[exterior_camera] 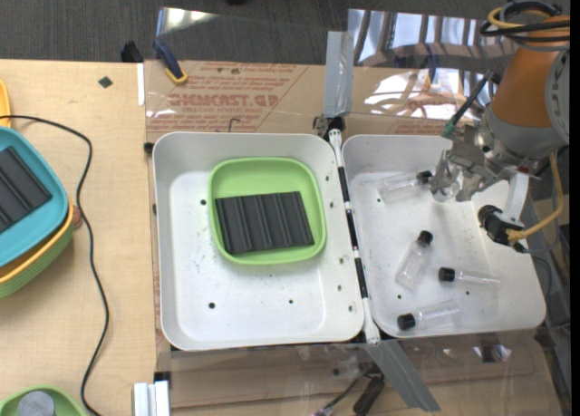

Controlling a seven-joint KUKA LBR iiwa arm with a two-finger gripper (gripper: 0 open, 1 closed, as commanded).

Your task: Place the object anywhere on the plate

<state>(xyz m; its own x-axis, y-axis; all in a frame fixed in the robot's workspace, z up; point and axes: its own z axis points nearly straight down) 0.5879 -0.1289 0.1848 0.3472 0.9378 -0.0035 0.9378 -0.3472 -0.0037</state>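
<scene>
A green square plate (308,178) with a dark ribbed insert (263,222) lies in the left white bin (181,296). Several clear vials with black caps lie in the right white bin (517,305): one at the upper left (399,189), one in the middle (412,262), one to the right (469,276) and one at the front (433,317). My gripper (449,186) hangs low over the upper part of the right bin, just right of the upper-left vial's black cap. Nothing shows as held in it.
The bins meet at a raised central rim (349,224). Clear plastic sheets (381,38) and cardboard (236,88) stand behind them. On the wooden bench at left are stacked teal and green dishes (32,210) and a black cable (91,251).
</scene>
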